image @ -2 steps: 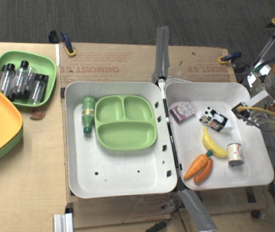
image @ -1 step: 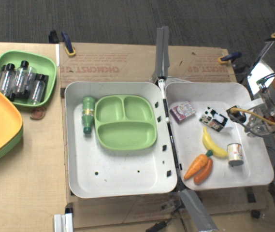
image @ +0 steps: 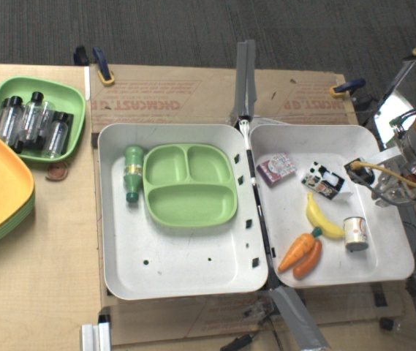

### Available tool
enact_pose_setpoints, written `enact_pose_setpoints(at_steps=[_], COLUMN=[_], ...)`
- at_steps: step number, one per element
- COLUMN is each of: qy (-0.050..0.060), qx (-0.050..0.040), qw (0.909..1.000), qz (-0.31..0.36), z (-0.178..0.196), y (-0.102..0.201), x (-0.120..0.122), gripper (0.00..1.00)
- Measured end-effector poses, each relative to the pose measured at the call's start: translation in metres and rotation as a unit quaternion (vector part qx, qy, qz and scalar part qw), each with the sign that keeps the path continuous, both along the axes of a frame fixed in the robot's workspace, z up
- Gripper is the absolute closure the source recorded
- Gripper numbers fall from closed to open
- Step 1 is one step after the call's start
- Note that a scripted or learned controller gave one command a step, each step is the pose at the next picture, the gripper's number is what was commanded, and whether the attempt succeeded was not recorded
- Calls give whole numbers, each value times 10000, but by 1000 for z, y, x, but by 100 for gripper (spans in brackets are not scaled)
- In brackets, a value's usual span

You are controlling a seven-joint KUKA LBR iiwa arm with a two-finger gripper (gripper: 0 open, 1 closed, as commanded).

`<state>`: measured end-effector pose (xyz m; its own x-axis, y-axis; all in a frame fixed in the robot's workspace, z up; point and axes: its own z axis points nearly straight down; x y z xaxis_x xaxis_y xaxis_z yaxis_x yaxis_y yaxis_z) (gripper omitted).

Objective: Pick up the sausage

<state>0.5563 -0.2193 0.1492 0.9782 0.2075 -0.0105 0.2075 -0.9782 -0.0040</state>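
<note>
Camera view, your claw [image: 380, 185] sits at right edge of right bin [image: 383, 269], over far-right rim; can't tell you if it's apart or together. Sausage [image: 307, 259] lies in same bin near front, well apart from claw, touching carrot [image: 296, 250] on its left. Banana [image: 322, 219] just behind, small can [image: 355, 234] to right. Card under bins [image: 165, 98] carries red printing, mirrored, not readable.

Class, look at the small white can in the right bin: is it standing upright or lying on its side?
Lying on its side: the can shows its long curved wall, with a round end facing the bin's front edge.
</note>
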Motion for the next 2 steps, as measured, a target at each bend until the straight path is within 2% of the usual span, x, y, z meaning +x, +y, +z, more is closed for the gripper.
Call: enact_pose_setpoints(at_steps=[2], qy=[52], qx=[7], qw=[10000], qz=[36], z=[15], y=[0], x=[-1], gripper=[100])
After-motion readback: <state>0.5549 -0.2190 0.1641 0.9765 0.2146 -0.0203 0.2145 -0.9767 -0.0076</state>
